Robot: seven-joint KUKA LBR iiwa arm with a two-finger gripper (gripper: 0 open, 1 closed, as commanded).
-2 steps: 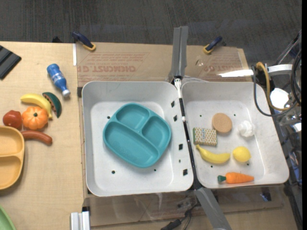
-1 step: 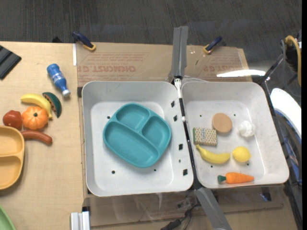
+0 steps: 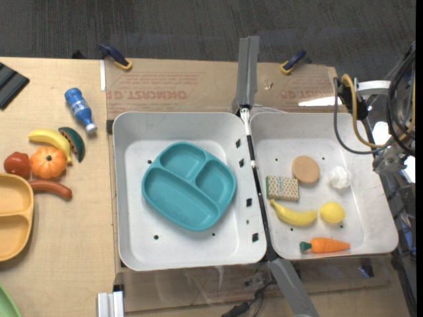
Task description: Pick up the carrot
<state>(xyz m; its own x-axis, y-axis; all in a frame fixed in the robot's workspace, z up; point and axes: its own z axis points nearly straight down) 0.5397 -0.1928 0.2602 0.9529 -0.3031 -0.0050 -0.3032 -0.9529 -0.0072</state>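
1. Two white bins: the left bin (image 3: 125, 197) holds one teal divided plate (image 3: 189, 185).
2. The right bin (image 3: 370, 197) holds six things: one carrot (image 3: 325, 246) near its front edge, one banana (image 3: 294, 214), one lemon (image 3: 332, 212), one tan disc (image 3: 306, 169), one patterned block (image 3: 283, 188), one white lump (image 3: 339, 177).
3. Over on the right edge there's just cabling and arm parts; I cannot tell how the gripper stands.

A robotics lab: beside two white bins (image 3: 125, 177) clamped onto cardboard (image 3: 172, 88), loose cables (image 3: 347, 121) and toy food (image 3: 46, 160).
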